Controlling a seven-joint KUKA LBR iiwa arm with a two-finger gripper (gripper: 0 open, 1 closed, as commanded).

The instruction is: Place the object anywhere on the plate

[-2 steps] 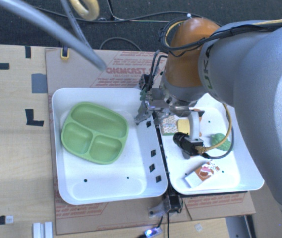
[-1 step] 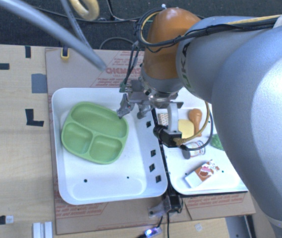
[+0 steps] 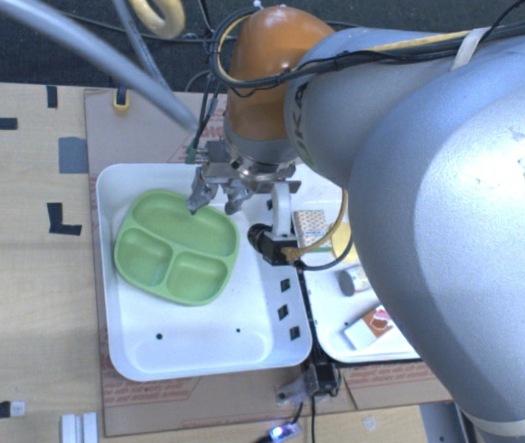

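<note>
Seemingly, no object is seen between the fingers of the claw (image 3: pixel 208 201), whose dark tips are slightly spread above the far right edge of the green plate (image 3: pixel 177 246). Which item is meant as the task's object cannot be told; several small things, among them a patterned card (image 3: pixel 309 225) and a red-and-white box (image 3: pixel 370 326), are seen in the right bin (image 3: pixel 336 344), partly hidden by the arm (image 3: pixel 410 173). The plate, divided into three compartments, lies in the left bin (image 3: pixel 188 353) and carries nothing. The step in hand is judged to be either a release over the plate or a failed carry. Next, a fresh grasp in the right bin is probably called for.
</note>
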